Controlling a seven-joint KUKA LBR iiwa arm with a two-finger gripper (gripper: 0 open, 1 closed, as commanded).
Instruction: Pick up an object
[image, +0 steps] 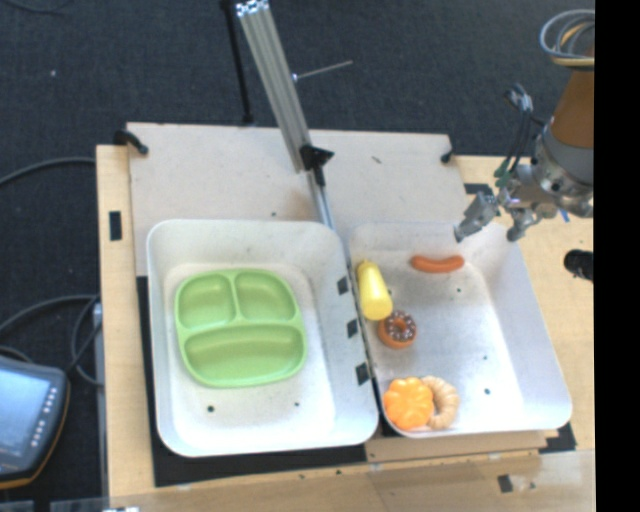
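The right bin (510, 330) holds several toy foods. An orange sausage (437, 264) lies near its back wall. A yellow corn-like piece (374, 290) rests against the left wall, with a small brown donut (397, 329) just below it. At the front sit an orange pumpkin-like piece (408, 402) and a tan ring (443, 400) touching it. My gripper (497, 219) hangs above the bin's back right corner, right of the sausage and apart from it. Its two fingers are spread and nothing is between them.
The left bin (165, 400) holds a green divided plate (240, 326). A slanted metal pole (283, 90) rises from between the bins at the back. The arm's orange band (572, 115) is at the right edge. A tablet-like device (25, 415) lies off the bench at left.
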